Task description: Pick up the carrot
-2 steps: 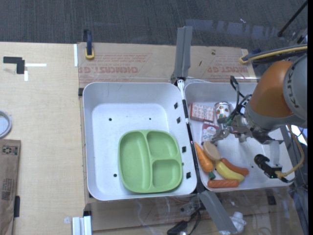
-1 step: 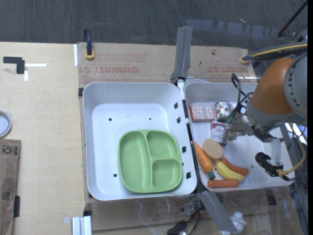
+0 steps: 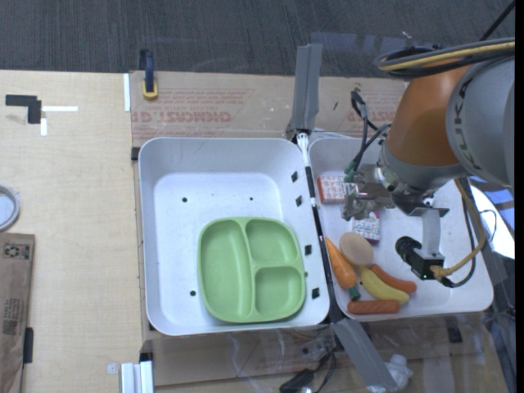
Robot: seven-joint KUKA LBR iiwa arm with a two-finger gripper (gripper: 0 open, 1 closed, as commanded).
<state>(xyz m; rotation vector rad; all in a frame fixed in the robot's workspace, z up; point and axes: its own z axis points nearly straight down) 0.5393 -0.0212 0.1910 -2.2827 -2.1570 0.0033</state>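
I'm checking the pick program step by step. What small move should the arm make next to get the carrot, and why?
Probably shift the gripper toward the near-left of the right bin and lower it. The carrot lies by the bin's left wall, beside the egg and banana, while the gripper hangs farther back, above the small boxes.

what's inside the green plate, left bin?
Nothing visible: all three compartments of the green plate show bare plastic. The carrot lies in the right bin, beside an egg-like piece and a banana. The bin floor beneath the plate is covered.
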